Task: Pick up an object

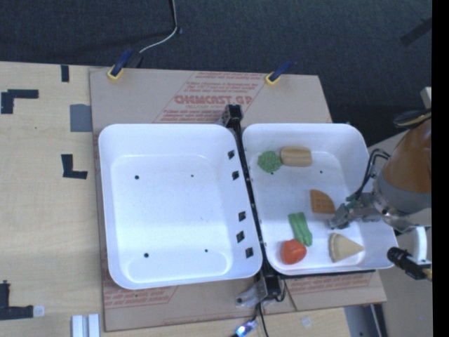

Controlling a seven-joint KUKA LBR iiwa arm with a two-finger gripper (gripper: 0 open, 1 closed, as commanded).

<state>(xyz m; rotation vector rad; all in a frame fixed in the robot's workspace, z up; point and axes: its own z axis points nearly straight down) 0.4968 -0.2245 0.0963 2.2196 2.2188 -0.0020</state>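
Observation:
The right bin [351,140] holds a green broccoli-like piece [269,162], a tan bread roll [295,156], an orange-brown wedge [322,202], a green pepper-like piece [300,227], a red tomato-like piece [294,251] and a pale cheese-like wedge [344,247]. My gripper [344,216] hangs low over the bin's right side, between the orange-brown wedge and the pale wedge. It is small and dark in this view, and nothing visibly sits between its tips.
The left bin [112,188] stands beside the right one, with a black clip divider [242,188] between them. Both rest on a cardboard sheet [203,97]. The arm's grey and orange body [410,174] overhangs the right bin's right rim.

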